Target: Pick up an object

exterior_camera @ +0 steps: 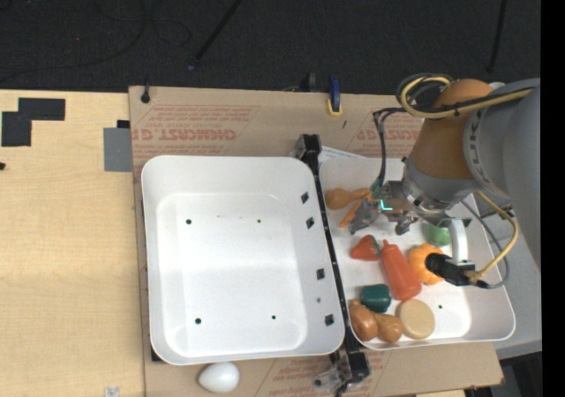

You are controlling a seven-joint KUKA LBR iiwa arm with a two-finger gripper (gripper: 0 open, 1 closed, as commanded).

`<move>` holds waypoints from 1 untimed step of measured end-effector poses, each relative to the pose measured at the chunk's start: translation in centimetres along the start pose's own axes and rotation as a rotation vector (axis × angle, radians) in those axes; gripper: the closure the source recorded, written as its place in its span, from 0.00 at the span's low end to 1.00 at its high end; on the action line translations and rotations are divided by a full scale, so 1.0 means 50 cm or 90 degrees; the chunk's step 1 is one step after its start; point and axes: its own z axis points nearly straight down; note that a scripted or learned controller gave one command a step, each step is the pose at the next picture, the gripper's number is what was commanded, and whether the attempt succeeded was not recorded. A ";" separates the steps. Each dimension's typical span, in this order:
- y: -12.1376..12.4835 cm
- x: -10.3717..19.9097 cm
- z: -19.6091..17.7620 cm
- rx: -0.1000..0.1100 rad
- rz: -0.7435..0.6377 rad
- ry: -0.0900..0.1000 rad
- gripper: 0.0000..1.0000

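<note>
Gripper [381, 217] low in the right bin [494, 320], above crowded toys.

I cannot tell its state. An orange piece [338, 198] lies just left of it, a red piece [365, 249] just below. Tight packing could make a grasp slip or nudge neighbours; the divider rim [320, 210] nearby limits room, while the left bin [168, 201] offers space.

Grey arm [508, 135], orange wrist band, yellow-black cables, perhaps a green light.

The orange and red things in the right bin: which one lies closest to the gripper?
The red piece, just below the gripper; the orange bottle and orange ball lie lower.
</note>
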 end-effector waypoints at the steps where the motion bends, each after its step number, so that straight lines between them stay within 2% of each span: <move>1: 0.001 0.042 0.050 -0.006 -0.009 -0.001 0.00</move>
